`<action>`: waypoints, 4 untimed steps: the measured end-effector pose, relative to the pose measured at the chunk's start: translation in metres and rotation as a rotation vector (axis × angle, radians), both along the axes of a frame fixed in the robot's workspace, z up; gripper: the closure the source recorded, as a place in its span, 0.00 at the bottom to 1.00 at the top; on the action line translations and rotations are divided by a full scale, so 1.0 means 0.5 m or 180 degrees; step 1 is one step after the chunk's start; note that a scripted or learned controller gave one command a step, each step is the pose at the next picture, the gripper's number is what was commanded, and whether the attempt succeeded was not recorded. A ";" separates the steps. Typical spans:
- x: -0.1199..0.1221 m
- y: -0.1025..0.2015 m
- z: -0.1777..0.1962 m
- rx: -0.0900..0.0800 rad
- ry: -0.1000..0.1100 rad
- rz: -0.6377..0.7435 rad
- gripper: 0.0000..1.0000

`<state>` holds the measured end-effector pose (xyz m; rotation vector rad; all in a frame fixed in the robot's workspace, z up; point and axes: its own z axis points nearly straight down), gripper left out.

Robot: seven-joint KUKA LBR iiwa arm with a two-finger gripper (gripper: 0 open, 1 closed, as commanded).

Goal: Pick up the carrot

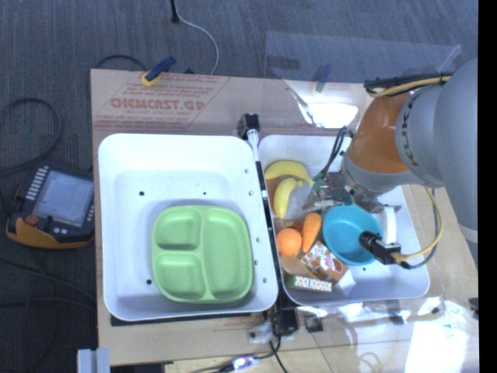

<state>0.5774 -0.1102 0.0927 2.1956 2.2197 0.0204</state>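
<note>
The carrot (311,231) is short and orange and lies tilted in the right bin (411,286), between an orange fruit (289,242) and a blue bowl (350,235). My gripper (324,194) hangs below the orange wrist band, just above and to the right of the carrot's upper end, beside the bananas (284,183). The arm's grey body covers the bin's far right part. The carrot rests on the bin floor, with nothing lifting it.
A small printed snack box (321,268) lies below the carrot. The left bin (132,169) bears a green divided plate (203,253). A black bar (260,169) runs between the bins. A handheld pendant (53,208) lies off the bench at left.
</note>
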 end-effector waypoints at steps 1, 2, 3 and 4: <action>-0.071 0.199 0.190 0.0023 0.0052 -0.0005 1.00; -0.076 0.189 0.180 0.0011 0.0086 -0.0029 0.00; -0.189 0.119 0.181 0.0005 0.0088 0.0395 0.00; -0.176 0.015 -0.001 0.0002 0.0024 0.0402 0.00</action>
